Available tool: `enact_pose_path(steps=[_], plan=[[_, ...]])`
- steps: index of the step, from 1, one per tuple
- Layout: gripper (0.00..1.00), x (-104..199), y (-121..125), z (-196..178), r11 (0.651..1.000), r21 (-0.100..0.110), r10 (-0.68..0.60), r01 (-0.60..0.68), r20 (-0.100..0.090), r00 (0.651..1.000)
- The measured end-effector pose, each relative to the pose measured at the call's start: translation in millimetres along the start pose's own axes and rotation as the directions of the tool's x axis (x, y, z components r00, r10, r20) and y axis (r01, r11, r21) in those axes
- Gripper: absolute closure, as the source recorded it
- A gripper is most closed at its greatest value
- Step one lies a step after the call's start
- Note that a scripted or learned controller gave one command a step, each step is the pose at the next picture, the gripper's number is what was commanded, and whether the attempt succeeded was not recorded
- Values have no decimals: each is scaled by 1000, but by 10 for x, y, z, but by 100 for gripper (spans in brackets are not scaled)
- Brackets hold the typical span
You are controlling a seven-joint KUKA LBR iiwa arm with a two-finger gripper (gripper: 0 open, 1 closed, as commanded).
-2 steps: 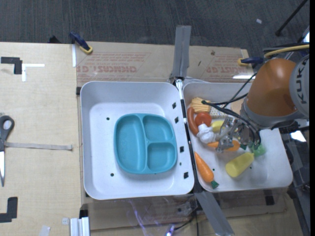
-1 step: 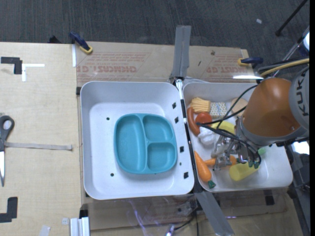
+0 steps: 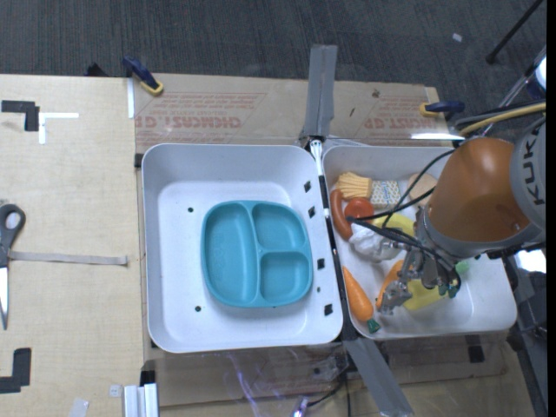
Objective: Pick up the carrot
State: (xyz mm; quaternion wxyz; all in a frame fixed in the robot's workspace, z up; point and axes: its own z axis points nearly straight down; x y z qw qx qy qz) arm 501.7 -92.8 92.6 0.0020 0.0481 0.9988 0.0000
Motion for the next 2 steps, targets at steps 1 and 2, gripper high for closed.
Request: enact_pose_path(steps=[1, 2], plan=[[0, -36, -52, 2, 973, 0, 231, -231, 0, 973], [0, 201, -60, -19, 814, 0, 581, -581, 9, 814]])
